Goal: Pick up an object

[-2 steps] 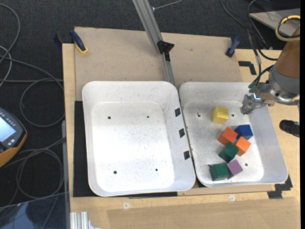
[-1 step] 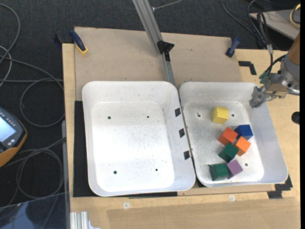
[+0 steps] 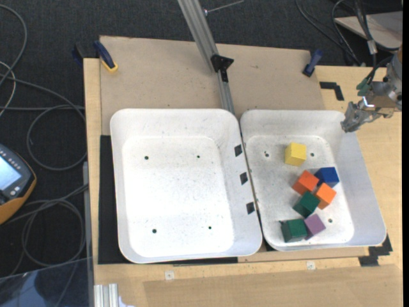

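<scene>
A: Where's the gripper [image 3: 353, 116]?

B: At the far right corner of the right bin [image 3: 358, 171], above its rim — whether its fingers are apart or together, I can't tell from here.

A: Best target?

B: The yellow cube [image 3: 295, 153]. It sits alone toward the bin's far end, apart from the cluster — orange cube [image 3: 306, 181], blue cube [image 3: 327, 174], green cube [image 3: 294, 229], purple cube [image 3: 314, 224] crowd together nearer the front.

A: So?

B: I'd come straight down over the yellow one, squared to its faces.
</scene>
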Controlling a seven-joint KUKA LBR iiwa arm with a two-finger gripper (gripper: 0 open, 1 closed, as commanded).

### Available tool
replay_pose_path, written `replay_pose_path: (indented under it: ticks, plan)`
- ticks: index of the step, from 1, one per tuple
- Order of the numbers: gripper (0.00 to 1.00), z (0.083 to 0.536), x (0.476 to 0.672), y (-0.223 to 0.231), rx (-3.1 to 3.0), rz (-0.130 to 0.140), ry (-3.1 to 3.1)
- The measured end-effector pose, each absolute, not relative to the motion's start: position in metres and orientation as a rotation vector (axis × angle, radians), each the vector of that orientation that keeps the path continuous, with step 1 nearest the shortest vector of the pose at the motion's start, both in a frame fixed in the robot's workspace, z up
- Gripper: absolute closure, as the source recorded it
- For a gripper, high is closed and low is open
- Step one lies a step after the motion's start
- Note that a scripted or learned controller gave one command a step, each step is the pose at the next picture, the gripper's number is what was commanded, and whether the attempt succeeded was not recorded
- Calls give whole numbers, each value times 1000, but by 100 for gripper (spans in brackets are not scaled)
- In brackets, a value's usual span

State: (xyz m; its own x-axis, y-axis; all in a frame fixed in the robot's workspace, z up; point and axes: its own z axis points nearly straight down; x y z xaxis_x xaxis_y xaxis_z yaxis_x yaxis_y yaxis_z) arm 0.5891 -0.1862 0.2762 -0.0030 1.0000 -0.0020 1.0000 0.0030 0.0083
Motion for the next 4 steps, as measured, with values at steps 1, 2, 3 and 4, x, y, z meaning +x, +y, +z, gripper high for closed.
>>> replay_pose_path:
  ticks: [1, 2, 3, 4]
  plan:
    - [100, 281, 572, -134, 2216, 3, 2229]
    - [100, 272, 570, -85, 2217, 1, 2230]
    - [100, 254, 553, -36, 2219, -1, 2230]
    - [100, 248, 546, 9, 2218, 0, 2230]
